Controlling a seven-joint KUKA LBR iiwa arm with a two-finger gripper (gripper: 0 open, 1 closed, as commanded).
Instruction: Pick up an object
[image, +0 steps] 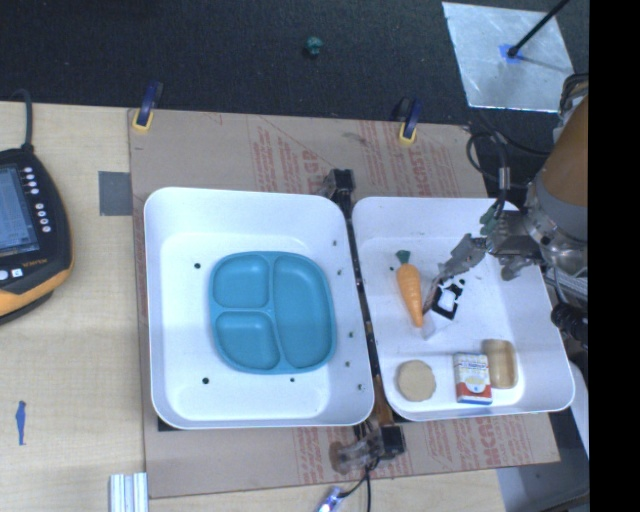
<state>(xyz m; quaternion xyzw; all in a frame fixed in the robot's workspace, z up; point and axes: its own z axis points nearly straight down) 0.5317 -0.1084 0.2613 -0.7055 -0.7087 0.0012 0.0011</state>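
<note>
So the arm is reaching in from the right over the right-hand bin (520, 215), and the gripper (443, 297) is hanging low right beside the toy carrot (410, 290). That carrot looks like the pick to me: it's lying in the left half of that bin, just to the left of the fingertips, with its long axis running far-to-near, green top at the far end, and tilted a touch. The fingers (455, 262) are angling down and to the left toward it, and they seem to be spread a little, with nothing sitting between them (the black-and-white tips are a bit of a blur, so I'm calling that a best guess). I can't say for sure whether a tip is brushing the carrot or just sitting next to it. Other stuff is lying along the near side of the same bin: a round cookie (416, 380), a small red and white carton (472, 378) and a bread roll (500, 363), all well apart from the gripper. The left bin (165, 300) is holding a blue divided plate (271, 311). I'd guess the next move needs a small shift left so the fingers are straddling the carrot across its width.
</note>
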